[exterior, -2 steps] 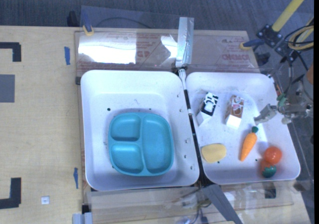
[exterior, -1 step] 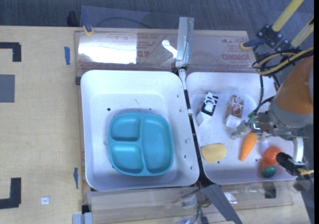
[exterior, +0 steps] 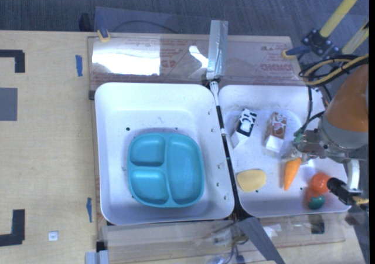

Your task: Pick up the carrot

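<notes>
Two shallow white bins sit side by side on a wooden bench, seen from above at a slant. The left bin (exterior: 111, 110) holds a blue divided plate (exterior: 166, 169) with three compartments. The right bin (exterior: 258, 94) holds several small items: a black-and-white carton (exterior: 245, 123) near the top left, a small brown-and-white packet (exterior: 276, 131) beside it, a pale yellow potato-shaped piece (exterior: 251, 180) near the lower left, and a round orange fruit with a green end (exterior: 318, 189) toward the lower right.

The carrot (exterior: 290, 173) lies on the floor of the right bin, roughly in its middle, between the yellow piece and the orange fruit. It is orange, with its thick end pointing up toward the packet and its tip pointing toward the near edge.

The grey arm with an orange band (exterior: 350, 107) reaches in from the right. Its gripper (exterior: 302, 146) hangs just above the carrot's thick end, close to touching or touching it. The metal parts there are too cluttered to make out, so I cannot tell how the hand is set, and nothing shows that it has hold of anything.

As a judgement, the task is in its early-to-middle stage: the approach looks made, but the carrot rests in the bin, so the grasp and the lift are left to do.
</notes>
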`<state>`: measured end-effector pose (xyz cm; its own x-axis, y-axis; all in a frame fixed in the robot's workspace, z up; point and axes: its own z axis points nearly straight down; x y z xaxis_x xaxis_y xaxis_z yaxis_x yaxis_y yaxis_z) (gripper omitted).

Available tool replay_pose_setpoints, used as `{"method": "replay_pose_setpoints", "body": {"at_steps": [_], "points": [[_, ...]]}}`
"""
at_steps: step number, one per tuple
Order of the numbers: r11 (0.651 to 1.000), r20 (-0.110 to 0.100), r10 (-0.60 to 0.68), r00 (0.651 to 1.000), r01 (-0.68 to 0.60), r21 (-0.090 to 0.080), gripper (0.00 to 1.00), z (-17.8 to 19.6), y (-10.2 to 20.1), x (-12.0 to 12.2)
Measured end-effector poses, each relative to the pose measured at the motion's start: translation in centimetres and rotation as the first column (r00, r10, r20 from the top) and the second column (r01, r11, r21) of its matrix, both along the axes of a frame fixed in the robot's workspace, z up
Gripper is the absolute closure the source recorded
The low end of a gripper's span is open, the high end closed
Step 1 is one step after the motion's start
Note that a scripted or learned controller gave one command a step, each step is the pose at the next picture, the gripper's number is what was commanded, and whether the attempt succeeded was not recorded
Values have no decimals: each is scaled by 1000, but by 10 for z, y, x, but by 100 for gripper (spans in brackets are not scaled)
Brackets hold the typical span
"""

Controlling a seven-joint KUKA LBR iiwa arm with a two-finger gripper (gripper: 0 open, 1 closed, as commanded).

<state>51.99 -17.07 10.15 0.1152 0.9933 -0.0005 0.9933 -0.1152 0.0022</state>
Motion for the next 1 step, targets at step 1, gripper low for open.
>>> {"method": "replay_pose_setpoints", "body": {"at_steps": [1], "points": [[995, 8, -102, 995, 102, 0, 100, 114, 1, 13]]}}
